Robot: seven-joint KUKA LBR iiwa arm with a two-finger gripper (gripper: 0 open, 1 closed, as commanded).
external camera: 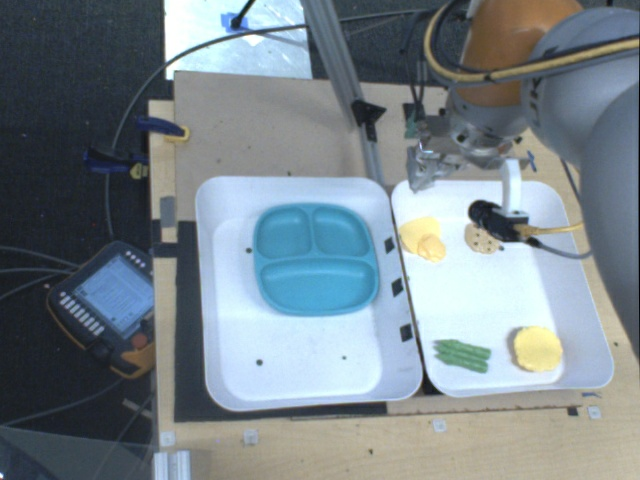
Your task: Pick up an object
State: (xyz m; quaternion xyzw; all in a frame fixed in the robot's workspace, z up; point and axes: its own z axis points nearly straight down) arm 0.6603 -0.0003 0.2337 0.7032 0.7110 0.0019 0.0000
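Note:
The right bin (570,298) holds several small things. A yellow wedge-shaped piece (422,238) lies near its far left corner. A round tan cookie with dark chips (484,240) sits just right of it. A bunch of green beans (462,354) and a round yellow disc (537,348) lie near the front edge. My gripper (424,173) hangs over the bin's far left corner, just beyond the yellow wedge and apart from it. I see nothing held in it.
The left bin (230,348) bears a blue divided plate (315,258). A grey metal pole (340,68) slants over the bench behind the bins. The arm's grey body (590,78) covers the right bin's far right corner.

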